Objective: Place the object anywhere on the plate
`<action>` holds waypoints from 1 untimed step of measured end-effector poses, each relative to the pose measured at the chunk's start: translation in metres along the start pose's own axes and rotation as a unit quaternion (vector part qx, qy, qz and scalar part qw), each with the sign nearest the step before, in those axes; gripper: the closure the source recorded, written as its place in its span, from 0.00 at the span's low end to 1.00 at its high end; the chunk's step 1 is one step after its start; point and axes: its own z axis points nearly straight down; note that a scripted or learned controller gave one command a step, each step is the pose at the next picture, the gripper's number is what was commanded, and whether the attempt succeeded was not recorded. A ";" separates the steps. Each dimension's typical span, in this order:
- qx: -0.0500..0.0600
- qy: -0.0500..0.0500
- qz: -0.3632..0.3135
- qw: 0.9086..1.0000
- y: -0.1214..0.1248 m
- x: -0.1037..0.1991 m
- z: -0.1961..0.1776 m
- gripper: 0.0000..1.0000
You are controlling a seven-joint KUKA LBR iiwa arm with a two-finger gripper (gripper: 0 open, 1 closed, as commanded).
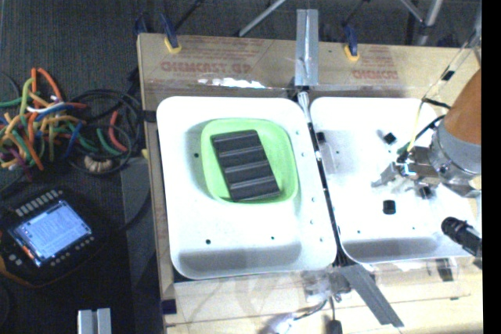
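Right bin [368,242] front rim nearest. Gripper [401,172] low over right bin; finger opening unclear, hold cannot tell. Dark ridged block [245,165] flat on green plate [210,168], left bin [235,246].

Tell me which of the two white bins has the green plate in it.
The left bin. It holds the green plate with the dark ridged object on it; the right bin has the gripper over it.

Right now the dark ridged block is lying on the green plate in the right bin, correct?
Not quite. The camera view shows the dark ridged block lying on the green plate in the left bin, not the right one.
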 end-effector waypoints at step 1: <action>0.000 0.000 0.000 1.000 0.000 0.000 0.000 0.00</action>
